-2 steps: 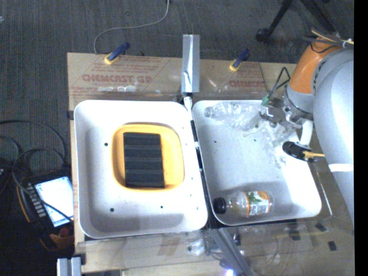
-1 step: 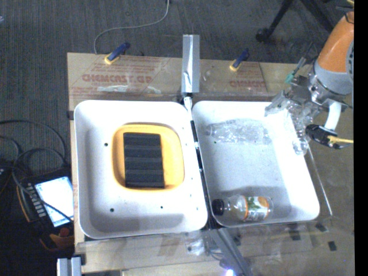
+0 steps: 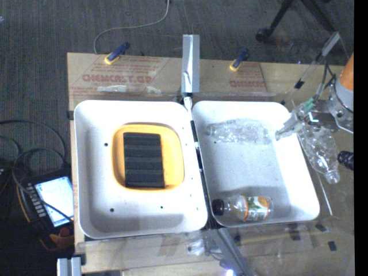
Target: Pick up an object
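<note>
Hovering over right bin (image 3: 299, 171) edge: gripper (image 3: 307, 119), apparently clamped on crumpled clear bottle (image 3: 321, 151).

soft overhead light, white bins (image 3: 86, 154) glaring, slightly blurry throughout.

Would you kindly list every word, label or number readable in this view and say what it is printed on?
"CHEMCAST", red and mirrored, on the clear sheet behind the left bin.
Label on the bottle in the right bin: too small to read.
Screen of the device on the floor: blurred, unreadable.
</note>
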### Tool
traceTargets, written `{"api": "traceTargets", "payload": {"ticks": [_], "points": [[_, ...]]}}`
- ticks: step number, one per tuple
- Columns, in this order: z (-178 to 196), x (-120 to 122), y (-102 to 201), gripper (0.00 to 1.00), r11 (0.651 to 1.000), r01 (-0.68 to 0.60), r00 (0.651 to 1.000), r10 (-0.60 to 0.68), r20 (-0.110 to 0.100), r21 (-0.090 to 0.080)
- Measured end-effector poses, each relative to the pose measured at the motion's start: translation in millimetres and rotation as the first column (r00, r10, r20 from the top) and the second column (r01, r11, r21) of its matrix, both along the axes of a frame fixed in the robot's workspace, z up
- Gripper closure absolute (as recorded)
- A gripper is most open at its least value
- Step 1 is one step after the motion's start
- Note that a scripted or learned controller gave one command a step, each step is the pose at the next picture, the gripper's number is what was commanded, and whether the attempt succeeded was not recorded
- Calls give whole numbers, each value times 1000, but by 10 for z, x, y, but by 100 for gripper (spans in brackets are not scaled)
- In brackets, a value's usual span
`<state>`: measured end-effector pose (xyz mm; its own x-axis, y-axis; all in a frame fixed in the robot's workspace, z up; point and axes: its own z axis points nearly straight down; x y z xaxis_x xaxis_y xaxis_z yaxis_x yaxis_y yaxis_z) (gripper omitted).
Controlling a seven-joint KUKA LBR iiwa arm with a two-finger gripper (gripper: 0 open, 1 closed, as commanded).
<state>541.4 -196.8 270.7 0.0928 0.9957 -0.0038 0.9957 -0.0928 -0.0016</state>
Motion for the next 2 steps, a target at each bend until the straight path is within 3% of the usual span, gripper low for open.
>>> {"api": "traceTargets", "payload": {"ticks": [1, 2], "points": [[-1040, 64, 943, 0, 997, 79, 997, -79, -3, 5], [-1122, 223, -130, 0, 1000, -16, 1000, 16, -2, 1]]}}
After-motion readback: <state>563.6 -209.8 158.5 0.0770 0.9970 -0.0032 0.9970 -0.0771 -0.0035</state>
